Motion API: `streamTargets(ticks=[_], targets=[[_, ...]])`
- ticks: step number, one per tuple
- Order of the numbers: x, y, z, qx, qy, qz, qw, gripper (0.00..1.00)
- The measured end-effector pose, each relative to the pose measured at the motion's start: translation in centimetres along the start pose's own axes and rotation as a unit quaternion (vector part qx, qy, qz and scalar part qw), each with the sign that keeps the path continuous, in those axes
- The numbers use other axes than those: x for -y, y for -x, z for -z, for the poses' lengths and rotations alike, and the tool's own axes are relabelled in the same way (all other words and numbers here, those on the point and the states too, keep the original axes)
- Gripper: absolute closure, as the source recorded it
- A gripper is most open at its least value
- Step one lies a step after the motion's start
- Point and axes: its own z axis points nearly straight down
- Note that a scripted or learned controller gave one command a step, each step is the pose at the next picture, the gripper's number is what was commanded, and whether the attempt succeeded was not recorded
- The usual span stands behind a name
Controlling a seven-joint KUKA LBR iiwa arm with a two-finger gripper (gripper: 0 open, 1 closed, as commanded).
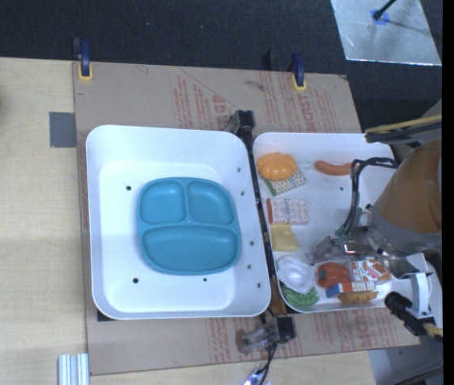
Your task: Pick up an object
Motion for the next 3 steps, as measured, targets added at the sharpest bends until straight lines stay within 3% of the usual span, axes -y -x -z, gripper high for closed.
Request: streamTargets(ticks=[1,2,3], targets=[[-10.2,7.2,0.2,0.003,0.005,0.002,1.0000,0.00],[-18.5,2.7,4.7,0.000,0.005,0.005,1.0000,0.00],[-18.2,-4.2,0.3,0.002,0.002,0.003,1.0000,0.00]])
